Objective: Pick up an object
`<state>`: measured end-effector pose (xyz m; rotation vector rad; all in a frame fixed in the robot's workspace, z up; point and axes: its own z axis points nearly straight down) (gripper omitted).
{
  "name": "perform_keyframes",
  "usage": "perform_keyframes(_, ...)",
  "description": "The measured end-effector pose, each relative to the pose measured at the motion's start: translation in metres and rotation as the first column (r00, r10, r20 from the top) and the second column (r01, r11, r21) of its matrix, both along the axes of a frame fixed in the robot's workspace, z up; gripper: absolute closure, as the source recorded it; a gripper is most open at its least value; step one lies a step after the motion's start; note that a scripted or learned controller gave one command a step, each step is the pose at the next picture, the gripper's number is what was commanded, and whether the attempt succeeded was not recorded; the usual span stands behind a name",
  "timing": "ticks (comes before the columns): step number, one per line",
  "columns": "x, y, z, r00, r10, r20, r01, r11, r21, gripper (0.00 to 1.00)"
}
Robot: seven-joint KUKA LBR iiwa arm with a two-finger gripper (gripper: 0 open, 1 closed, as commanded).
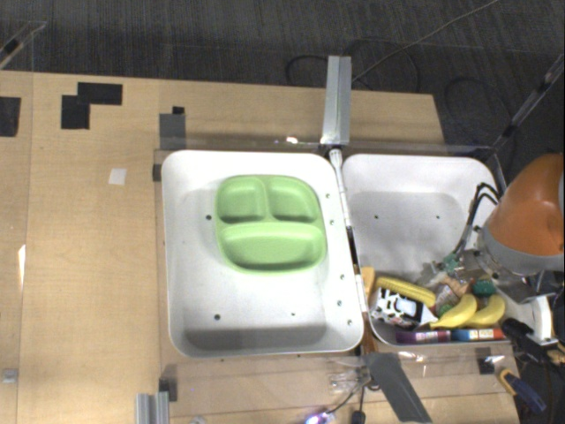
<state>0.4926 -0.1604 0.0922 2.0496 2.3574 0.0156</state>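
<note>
No text, label, brand or number can be read. A black-and-white printed pack (395,306) lies in the right bin (406,203), just beside the yellow bananas (468,310), but its markings are too small and blurred to make out.

We count two white bins (190,237), one green divided tray (267,222), and at least two bananas (404,288); smaller items blur together.

Bench (79,263) matt wood; bins (265,325) smooth white plastic; tray (269,222) matt green plastic.
</note>
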Motion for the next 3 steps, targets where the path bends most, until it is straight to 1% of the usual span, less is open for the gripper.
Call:
perform_keyframes(1,0.003,0.002,0.012,1.000,0.002,0.006,-0.002,1.000,0.003,1.00)
perform_keyframes(2,0.033,0.075,0.105,0.993,0.115,-0.013,-0.115,0.993,0.003,1.00)
perform_keyframes(3,0.024,0.164,0.159,0.999,0.051,-0.014,-0.051,0.999,0.005,1.00)
